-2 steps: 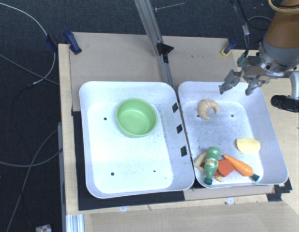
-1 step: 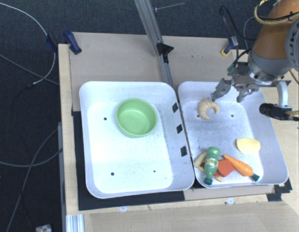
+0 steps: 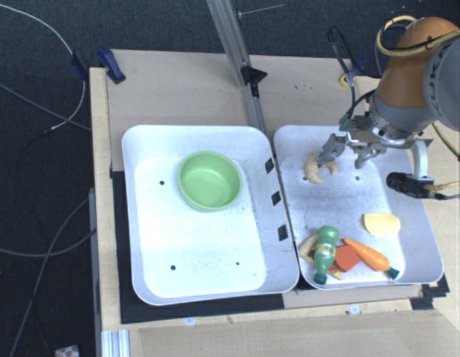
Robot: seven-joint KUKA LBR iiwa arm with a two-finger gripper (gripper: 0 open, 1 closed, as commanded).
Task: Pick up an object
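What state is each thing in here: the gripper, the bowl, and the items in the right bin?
gripper: low in the right bin, over the tan curved piece.
tan curved piece: lying flat near the bin's far left.
green bowl: upright, in the left bin.
yellow piece: lying flat, alone.
carrot, red piece, green bottle: lying bunched at the near edge.
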